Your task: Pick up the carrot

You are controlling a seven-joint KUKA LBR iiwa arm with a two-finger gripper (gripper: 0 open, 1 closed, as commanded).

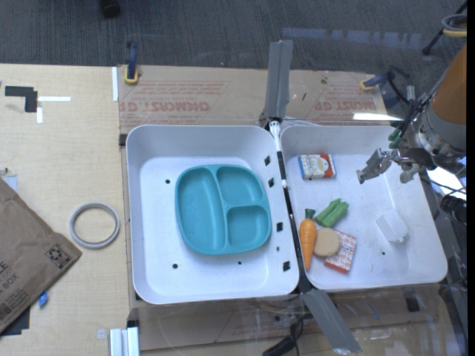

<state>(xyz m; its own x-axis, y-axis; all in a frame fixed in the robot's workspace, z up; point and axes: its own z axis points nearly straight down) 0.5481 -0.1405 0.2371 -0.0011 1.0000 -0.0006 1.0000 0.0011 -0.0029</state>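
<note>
I saw the carrot (307, 241) lying untouched by the right bin's (415, 277) left wall, beside a cracker. My end effector (382, 165) hovered well apart, fingers spread, empty. The whole pick remained.

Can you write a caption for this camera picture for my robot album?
Robot pincer hovers over the right bin, away from the carrot.

— Where does the camera sit?
— Above the bench (59, 162), looking down at a slant on both white bins (141, 199).
— Close?
— Fairly far back, I think; floor shows beyond the bench's far edge.
</note>
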